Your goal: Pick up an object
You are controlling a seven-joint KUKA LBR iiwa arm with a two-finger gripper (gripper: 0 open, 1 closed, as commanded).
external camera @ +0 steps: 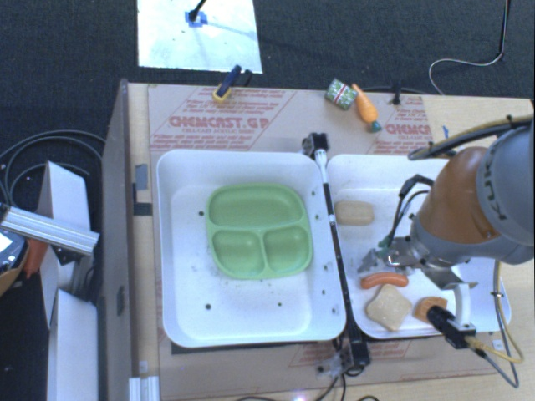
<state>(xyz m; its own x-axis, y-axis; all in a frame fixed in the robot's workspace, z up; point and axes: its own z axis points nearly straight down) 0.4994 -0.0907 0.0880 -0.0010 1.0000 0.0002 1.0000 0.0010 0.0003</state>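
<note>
The right bin (380, 170) holds several toy foods. A tan bread roll (353, 214) lies near its left wall. An orange-red sausage (384, 281) lies towards the front, with a pale toast slice (389, 307) just in front of it. A small orange piece (430, 308) sits to the right of the toast. My gripper (379, 263) hangs low over the right bin, directly above the sausage and very close to it. Nothing can be seen held in it. The arm's orange band and grey wrist hide the bin's right half.
The left bin (180, 249) holds a green divided plate (257, 230). A central rail (332, 241) separates the bins. On the bench behind the bins lie a green can (340, 93), a toy carrot (366, 107) and a yellow-and-black clip (227, 85).
</note>
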